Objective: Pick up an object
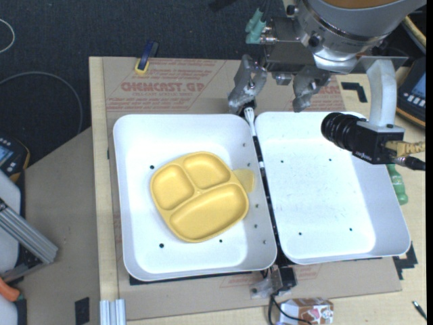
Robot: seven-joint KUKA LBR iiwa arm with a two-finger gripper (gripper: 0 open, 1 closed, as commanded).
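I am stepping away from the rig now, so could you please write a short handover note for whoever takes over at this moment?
Gripper: open, nothing between its fingers, hovering over the far edge of the bins, near the seam between them.
Yellow divided plate: lies flat in the left bin, away from the gripper.
Right bin: not where the plate is.
Done: no pick yet.
Left: move over the plate, come down, probably grip a rim, and lift.

Smooth, slightly glossy yellow plastic plate (198,196), left bin (135,147) and right bin (318,202) probably smooth white plastic, matt brown cardboard sheet (203,101), dull grey metal gripper (269,102)
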